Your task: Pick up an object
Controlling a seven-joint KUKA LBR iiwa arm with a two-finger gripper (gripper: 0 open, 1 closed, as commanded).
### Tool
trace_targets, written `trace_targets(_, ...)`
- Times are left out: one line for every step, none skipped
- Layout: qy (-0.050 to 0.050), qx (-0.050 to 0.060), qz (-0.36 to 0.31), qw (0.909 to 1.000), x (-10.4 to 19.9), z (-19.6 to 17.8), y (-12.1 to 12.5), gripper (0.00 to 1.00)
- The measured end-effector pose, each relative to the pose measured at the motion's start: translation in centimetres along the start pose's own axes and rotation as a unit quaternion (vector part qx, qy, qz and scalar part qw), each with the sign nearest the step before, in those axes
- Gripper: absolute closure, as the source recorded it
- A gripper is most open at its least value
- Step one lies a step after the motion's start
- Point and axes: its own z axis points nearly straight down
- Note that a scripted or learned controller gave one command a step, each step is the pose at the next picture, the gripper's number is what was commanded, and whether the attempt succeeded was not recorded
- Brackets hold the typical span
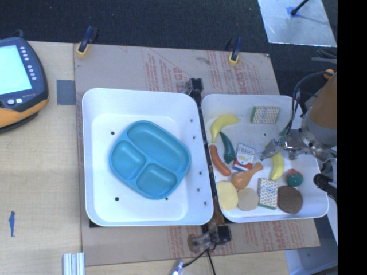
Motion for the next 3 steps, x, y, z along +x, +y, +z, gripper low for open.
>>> trace_targets(-0.001, 0.001, -0.002, 1.0000, -0.1, -1.0, 0.0, 1.00)
trace_targets(0.000, 0.000, -0.001, 1.0000, 6.8, -3.4, 5.0, 1.00)
trace_targets(0.001, -0.001, 0.001, 1.0000, 14.9, -10.1, 5.8, 1.00)
